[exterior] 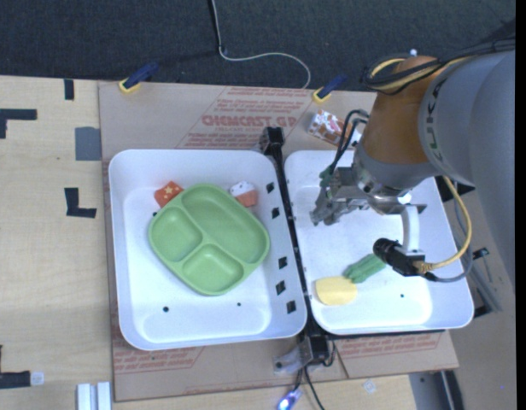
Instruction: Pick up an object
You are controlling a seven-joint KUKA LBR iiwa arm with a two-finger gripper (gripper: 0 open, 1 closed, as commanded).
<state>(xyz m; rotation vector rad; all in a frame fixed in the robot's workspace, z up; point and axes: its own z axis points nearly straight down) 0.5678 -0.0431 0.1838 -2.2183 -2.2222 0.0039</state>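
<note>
A green divided plate [209, 238] lies in the left bin [126, 229], with an orange block [167, 194] at its upper left and a small white and orange piece [243, 194] at its upper right. In the right bin [417, 310] a yellow object [336, 291] rests near the front edge, and a green object [364, 269] lies just right of it. My gripper [327, 209] hangs over the upper left part of the right bin, above and left of those two objects. I see nothing between its fingers.
A black divider [284, 229] runs between the two bins. A small patterned packet [326, 125] sits on the cardboard behind the right bin. Yellow and blue clamps [138, 76] hold the cardboard's back edge. The arm's grey body covers the right bin's far right side.
</note>
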